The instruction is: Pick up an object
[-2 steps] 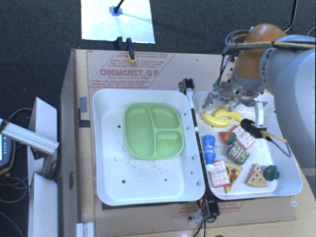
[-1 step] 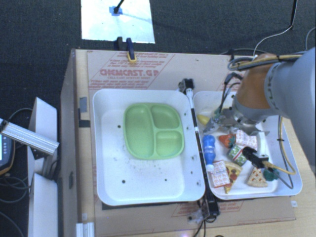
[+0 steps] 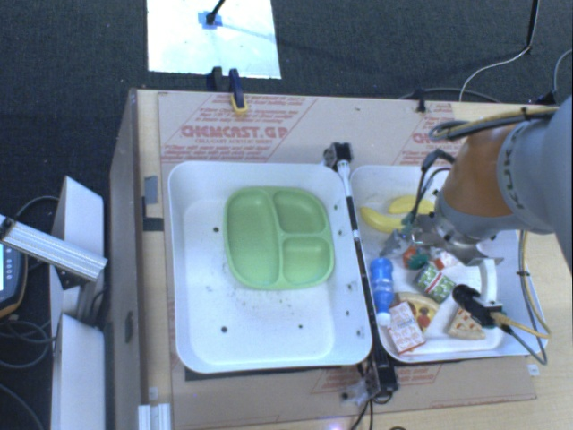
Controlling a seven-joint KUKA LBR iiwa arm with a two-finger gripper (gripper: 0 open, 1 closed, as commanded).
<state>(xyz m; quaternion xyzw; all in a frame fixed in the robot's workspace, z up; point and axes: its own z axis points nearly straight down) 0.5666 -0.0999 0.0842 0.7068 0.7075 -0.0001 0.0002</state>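
One fixed camera, mounted above the bench point(image 3: 269, 124), looking down at a slant. Far edge of the bench sits toward the top of frame, near edge at the bottom. Both white bins are in shot: left bin point(image 3: 201, 330) about centre, right bin point(image 3: 515, 343) pushed toward the right side. Arm point(image 3: 528, 164) enters from the right. Framing is mid-range: whole bench top visible, plus dark floor point(image 3: 72, 61) beyond it at top and left. No second view, so no overlap.
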